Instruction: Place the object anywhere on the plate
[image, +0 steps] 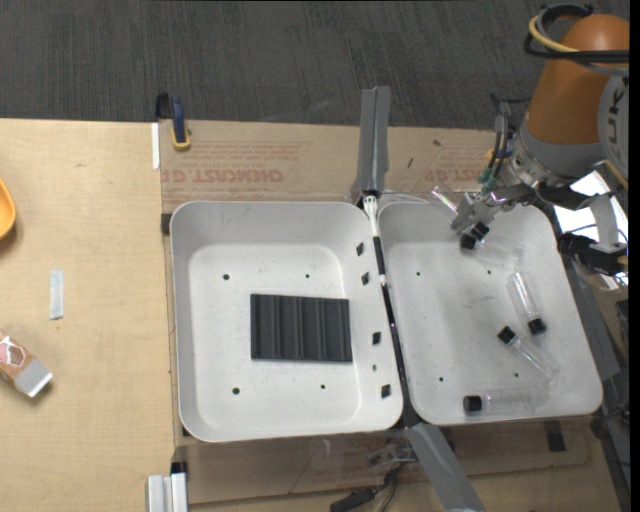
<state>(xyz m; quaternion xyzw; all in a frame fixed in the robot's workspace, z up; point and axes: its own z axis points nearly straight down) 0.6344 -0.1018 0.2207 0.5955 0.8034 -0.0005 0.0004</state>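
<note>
Two-finger metal gripper (478, 222) hung over right white bin's (560, 395) far corner; jaw state indiscernible. Dark ribbed rectangular plate (300, 327) lay in left white bin (200, 400).

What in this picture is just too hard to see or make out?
- Gripper, camera view: small and blurred; whether it holds anything is unclear.
- Clear tubes in the right bin: see-through on white, so their outlines and count are uncertain.
- Orange thing on the bench: cut off by the left edge.
- Dark ridged plate in the left bin: its material is unclear.
</note>
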